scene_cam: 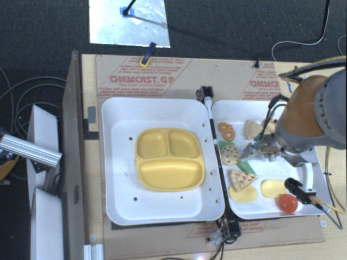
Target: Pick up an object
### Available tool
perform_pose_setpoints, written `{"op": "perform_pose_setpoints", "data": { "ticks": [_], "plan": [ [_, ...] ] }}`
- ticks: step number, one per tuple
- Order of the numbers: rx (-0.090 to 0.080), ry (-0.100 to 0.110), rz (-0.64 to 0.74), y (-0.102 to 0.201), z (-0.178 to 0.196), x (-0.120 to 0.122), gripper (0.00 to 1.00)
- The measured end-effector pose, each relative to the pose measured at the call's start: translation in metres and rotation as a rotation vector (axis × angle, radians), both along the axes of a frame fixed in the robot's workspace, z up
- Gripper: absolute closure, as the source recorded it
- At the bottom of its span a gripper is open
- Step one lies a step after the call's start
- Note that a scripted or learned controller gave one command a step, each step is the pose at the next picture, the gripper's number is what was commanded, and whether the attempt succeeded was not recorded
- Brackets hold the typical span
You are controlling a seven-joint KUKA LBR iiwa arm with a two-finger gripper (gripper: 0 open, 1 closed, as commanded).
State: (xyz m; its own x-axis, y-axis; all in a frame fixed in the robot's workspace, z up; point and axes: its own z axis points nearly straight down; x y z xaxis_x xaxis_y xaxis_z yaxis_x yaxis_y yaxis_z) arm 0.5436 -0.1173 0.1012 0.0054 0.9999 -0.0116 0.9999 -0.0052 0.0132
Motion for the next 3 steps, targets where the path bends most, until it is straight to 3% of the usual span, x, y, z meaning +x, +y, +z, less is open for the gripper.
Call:
{"op": "perform_pose_setpoints", "data": {
  "ticks": [1, 2, 3],
  "plan": [
    [0.012, 0.008, 0.013, 0.033, -0.017, 0.053, 0.0],
    [0.011, 0.004, 0.012, 0.035, -0.015, 0.128, 0.0],
    [0.009, 0.006, 0.014, 0.034, -0.004, 0.127, 1.0]
  ]
}}
